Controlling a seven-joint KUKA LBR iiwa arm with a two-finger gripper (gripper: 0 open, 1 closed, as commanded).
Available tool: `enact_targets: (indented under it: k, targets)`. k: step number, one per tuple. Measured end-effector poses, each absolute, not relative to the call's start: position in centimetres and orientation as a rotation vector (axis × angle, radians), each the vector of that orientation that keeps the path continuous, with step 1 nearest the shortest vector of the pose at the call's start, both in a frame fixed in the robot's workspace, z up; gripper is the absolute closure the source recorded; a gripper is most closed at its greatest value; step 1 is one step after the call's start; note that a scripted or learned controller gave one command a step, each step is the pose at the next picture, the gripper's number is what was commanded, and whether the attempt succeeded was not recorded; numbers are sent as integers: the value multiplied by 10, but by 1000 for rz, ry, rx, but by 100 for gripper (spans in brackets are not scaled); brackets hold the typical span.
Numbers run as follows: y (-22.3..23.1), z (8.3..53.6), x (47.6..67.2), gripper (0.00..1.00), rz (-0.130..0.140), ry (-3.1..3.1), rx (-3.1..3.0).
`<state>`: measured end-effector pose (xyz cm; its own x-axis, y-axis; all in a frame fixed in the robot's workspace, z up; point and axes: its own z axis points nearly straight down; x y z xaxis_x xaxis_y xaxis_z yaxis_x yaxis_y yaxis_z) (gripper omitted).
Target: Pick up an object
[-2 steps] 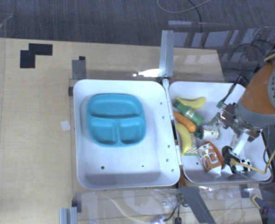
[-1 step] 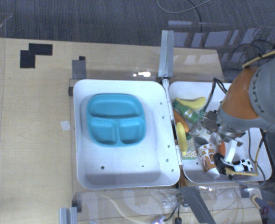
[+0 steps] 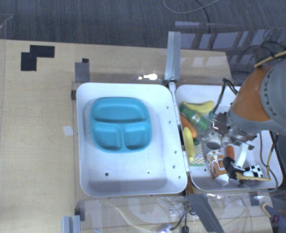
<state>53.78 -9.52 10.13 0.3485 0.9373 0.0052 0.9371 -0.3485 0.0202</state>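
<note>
Wooden bench (image 3: pixel 36 144), two white bins (image 3: pixel 133 178); gripper (image 3: pixel 219 141) over right clutter, grip impossible to tell. Carton (image 3: pixel 216 166) at five o'clock: light, crushable, best pinched across flat sides.

A pale wooden bench (image 3: pixel 31 144) with black patches (image 3: pixel 36 56) sits before dark grey carpet (image 3: pixel 84 8) crossed by a thin cable (image 3: pixel 191 4).

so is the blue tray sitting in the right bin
No, the blue tray lies in the left bin; the right bin holds the small mixed items.

A smooth blue plastic tray (image 3: pixel 120 124) lies in a matt white plastic bin (image 3: pixel 128 181).
</note>
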Motion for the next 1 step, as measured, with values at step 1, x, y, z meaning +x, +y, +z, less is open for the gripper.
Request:
enact_targets:
  k: [1]
  targets:
    - [-76,185,520,100,4,1776,2589]
